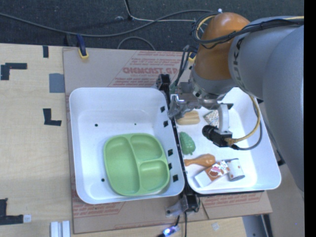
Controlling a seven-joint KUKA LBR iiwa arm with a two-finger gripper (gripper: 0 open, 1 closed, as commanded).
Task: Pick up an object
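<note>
Firstly, we list the arm (256,53), reaching over the right bin (266,174); its claw (178,105) sits near the tan block (187,118), grip state we cannot tell. Next, green divided plate (136,164) in left bin (89,107); then green toy (187,142), drumstick (200,160).

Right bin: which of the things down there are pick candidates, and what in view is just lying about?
Pick candidates, right bin:
tan block
green leafy toy
orange drumstick
small packet
white cylinder
speckled piece

Lying about:
green divided plate, left bin
yellow-tipped clamp
cables
</note>
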